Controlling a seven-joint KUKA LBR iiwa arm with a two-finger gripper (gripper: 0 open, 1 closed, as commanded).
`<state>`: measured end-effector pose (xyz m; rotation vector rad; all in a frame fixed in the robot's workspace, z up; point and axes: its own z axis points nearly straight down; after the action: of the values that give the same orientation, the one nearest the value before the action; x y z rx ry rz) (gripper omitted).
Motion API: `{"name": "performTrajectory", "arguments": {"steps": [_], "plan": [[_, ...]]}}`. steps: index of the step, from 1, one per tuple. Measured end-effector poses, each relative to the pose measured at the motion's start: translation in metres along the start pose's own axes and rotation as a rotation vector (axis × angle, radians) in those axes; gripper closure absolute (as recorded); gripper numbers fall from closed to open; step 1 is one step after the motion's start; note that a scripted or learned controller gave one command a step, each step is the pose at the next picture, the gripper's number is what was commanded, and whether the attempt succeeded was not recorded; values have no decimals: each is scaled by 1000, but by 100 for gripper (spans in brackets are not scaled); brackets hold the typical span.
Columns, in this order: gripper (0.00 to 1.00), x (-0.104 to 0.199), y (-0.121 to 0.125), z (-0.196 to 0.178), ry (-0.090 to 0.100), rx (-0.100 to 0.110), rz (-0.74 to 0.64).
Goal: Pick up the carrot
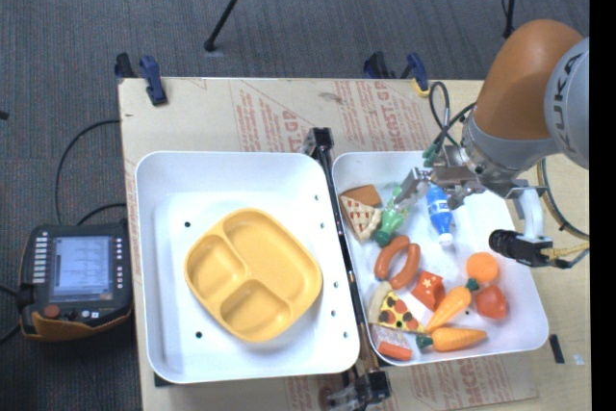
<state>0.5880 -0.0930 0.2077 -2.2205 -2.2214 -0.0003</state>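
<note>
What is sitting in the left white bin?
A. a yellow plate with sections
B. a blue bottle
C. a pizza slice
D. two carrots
A: the yellow divided plate lies in the left bin, while the pizza slice, blue bottle and carrots are all in the right bin.

Two carrots [449,308] [454,339] — two bins [154,207] [525,327] — one plate [252,274]
</note>
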Motion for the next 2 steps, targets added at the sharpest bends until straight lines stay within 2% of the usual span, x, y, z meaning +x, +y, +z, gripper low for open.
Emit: {"name": "performTrajectory", "arguments": {"steps": [1,2], "plan": [[0,-73,-34,103,1,1,-259],[0,-117,-113,120,0,0,-675]]}}
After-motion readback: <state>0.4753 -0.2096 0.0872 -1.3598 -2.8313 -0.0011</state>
